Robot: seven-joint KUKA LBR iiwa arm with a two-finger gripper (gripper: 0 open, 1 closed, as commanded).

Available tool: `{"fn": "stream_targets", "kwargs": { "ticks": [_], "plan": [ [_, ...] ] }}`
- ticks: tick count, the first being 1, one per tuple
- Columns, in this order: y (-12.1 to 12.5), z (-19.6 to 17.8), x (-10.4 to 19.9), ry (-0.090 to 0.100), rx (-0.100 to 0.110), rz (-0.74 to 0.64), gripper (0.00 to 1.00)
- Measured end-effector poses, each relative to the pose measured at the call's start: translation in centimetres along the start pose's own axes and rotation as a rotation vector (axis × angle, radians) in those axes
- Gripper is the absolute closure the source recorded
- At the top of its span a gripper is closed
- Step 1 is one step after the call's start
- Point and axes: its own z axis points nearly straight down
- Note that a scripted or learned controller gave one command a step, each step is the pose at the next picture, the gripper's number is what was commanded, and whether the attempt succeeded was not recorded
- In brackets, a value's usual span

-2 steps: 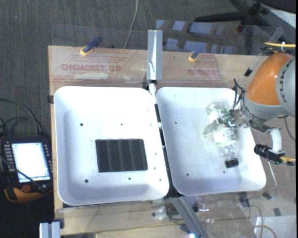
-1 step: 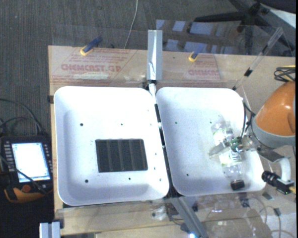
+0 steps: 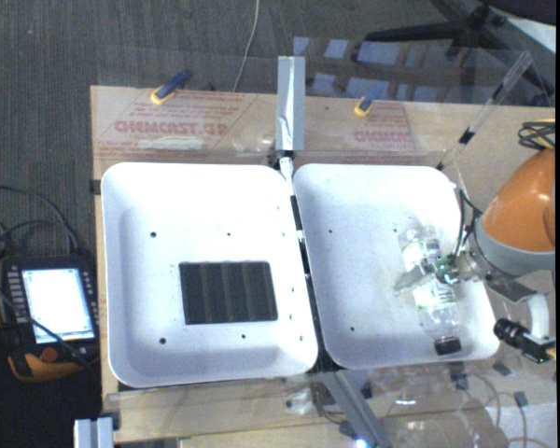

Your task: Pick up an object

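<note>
A clear plastic bottle (image 3: pixel 438 308) with a black cap (image 3: pixel 448 345) lies along the right side of the right bin (image 3: pixel 355 213). The arm's orange band (image 3: pixel 532 203) and grey wrist reach in from the right edge. My gripper (image 3: pixel 433 270) sits low over the middle of the bottle, overlapping its clear body. A dark ribbed rectangular block (image 3: pixel 229 292) lies flat in the middle of the left bin (image 3: pixel 140 203).
The two bins meet at a raised ridge (image 3: pixel 299 241). A handheld pendant with a lit screen (image 3: pixel 51 304) lies left of the bench. Cables and small clamps sit around the bench's front and right edges.
</note>
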Motion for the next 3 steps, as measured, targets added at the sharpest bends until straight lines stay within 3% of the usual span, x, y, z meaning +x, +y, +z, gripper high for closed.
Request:
{"fn": "stream_targets", "kwargs": {
  "ticks": [1, 2, 3],
  "plan": [
    [1.0, 1.1, -0.6, 0.014, 0.031, -0.132, 1.00],
    [10.5, -10.6, 7.3, 0.006, 0.044, 0.004, 1.00],
    [11.0, -15.5, 4.9, -0.001, 0.047, 0.189, 1.00]
  ]
}}
